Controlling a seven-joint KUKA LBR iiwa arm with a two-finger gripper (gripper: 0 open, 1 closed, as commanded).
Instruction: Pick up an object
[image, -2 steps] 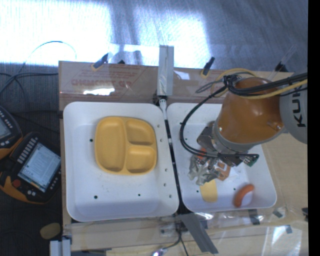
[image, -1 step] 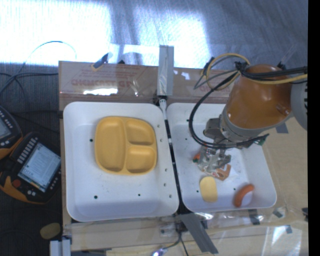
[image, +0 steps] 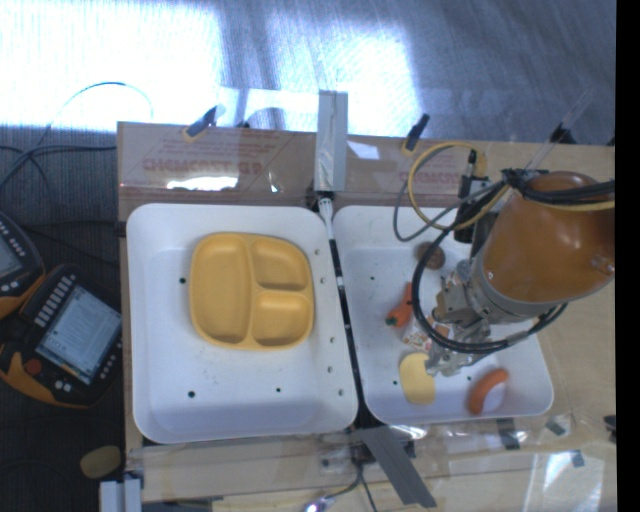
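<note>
In the right bin (image: 380, 400) lie a pale yellow rounded object (image: 417, 379), an orange and white piece (image: 487, 390) near the front right corner, and a small orange-red piece (image: 401, 309) further back. The arm's orange band (image: 545, 240) hangs over this bin. My gripper (image: 440, 350) reaches down just above and to the right of the pale yellow object; the wrist and cables hide its fingertips. A small dark round thing (image: 424, 251) lies near the back of the bin.
The left bin (image: 160, 390) holds a yellow divided tray (image: 251, 290) with three compartments. A yellow cable (image: 425, 165) loops over the back of the right bin. A handheld control pad (image: 60, 330) rests off the bench at the left.
</note>
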